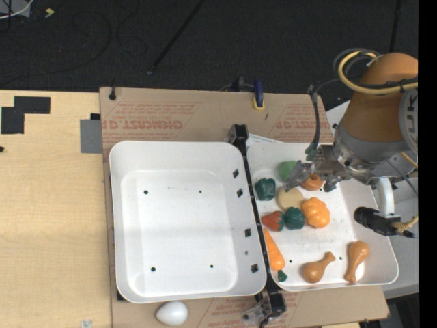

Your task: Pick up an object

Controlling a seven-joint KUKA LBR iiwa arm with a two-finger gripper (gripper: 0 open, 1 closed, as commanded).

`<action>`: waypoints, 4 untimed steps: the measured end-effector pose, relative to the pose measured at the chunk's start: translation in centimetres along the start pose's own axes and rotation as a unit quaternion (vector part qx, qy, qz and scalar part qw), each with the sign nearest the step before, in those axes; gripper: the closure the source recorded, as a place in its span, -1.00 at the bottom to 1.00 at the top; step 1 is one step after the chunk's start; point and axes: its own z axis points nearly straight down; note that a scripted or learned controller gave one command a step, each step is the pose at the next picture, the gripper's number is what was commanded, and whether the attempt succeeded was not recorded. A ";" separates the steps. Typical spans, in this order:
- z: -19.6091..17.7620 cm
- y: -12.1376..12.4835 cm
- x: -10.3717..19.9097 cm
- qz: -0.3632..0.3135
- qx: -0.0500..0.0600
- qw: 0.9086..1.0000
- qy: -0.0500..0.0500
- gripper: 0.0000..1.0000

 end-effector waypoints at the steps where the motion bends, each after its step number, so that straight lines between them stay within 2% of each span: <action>1: 4.5 8.4 9.1 -0.004 -0.003 1.000 0.000 -1.00; 2: 4.3 8.1 8.5 0.000 -0.001 1.000 0.000 -1.00; 3: 3.3 8.1 8.5 0.000 0.000 1.000 0.000 1.00; 4: 2.4 8.1 8.5 0.000 0.001 1.000 0.000 1.00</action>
